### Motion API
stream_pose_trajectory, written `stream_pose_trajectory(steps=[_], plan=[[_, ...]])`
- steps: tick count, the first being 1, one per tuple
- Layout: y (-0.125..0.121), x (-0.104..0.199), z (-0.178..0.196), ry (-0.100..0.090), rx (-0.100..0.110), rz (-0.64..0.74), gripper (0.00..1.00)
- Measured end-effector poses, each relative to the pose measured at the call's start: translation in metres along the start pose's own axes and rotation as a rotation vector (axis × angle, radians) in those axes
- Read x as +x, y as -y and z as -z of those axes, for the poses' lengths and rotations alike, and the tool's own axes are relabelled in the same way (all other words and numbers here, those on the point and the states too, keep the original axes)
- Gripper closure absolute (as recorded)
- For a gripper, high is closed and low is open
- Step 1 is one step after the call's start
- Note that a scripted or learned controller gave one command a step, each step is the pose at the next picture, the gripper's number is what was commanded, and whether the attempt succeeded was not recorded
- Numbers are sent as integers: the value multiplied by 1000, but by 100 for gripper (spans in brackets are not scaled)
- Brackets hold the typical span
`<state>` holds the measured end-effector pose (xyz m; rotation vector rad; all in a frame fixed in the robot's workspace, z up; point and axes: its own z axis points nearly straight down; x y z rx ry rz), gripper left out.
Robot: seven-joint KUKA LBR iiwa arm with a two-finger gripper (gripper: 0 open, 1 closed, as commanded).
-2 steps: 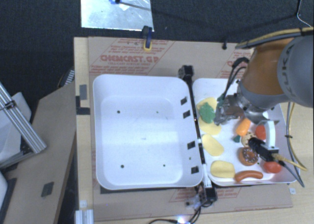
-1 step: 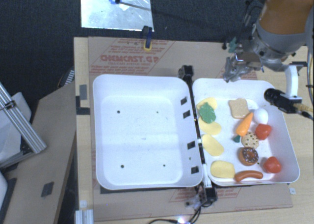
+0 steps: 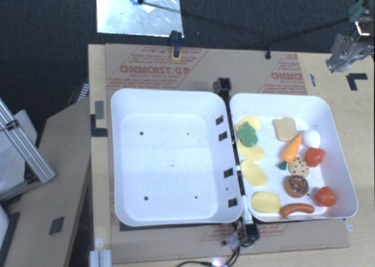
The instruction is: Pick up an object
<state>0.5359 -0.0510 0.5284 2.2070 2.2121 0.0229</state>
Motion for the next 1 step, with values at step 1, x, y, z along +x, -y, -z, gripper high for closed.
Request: stream_pose_trajectory(steps=[1], plan=[[-61,-5,6,0,17,0,100]])
